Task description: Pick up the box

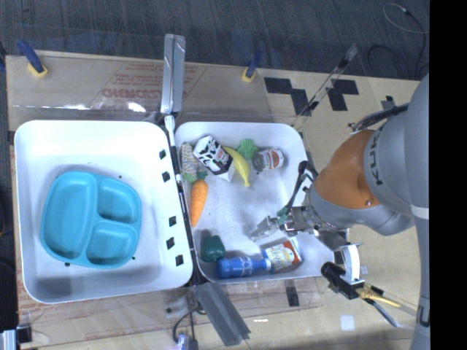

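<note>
The arm [365, 181] reaches leftward into the right bin [292, 141], gripper [266, 227] low, jaw state unclear

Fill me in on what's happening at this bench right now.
The grey arm reaches into the right bin, its gripper low over the bin's floor with nothing seen between its fingers. The black-and-white box lies untouched by the banana at the bin's far end. The left bin holds a blue tray.
</note>
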Controlling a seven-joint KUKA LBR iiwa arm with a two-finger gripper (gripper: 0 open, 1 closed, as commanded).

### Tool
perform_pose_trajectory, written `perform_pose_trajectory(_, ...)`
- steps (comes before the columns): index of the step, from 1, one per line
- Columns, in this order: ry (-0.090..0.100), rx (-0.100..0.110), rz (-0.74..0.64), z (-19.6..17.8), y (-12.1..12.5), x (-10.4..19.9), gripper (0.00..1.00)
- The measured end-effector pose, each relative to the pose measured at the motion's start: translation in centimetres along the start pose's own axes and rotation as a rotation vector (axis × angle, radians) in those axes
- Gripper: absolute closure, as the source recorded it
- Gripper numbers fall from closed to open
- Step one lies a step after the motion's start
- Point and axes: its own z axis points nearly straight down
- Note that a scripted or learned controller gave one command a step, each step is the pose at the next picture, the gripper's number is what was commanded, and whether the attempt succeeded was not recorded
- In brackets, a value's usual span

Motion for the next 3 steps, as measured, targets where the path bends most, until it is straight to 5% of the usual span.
perform_pose_trajectory(1,0.001,0.001,-0.006,-0.97,0.04,0.1,1.0)
perform_pose_trajectory(2,0.001,0.001,-0.006,-0.96,0.03,0.1,0.0)
perform_pose_trajectory(3,0.001,0.001,-0.102,-0.01,0.01,0.38,0.0)
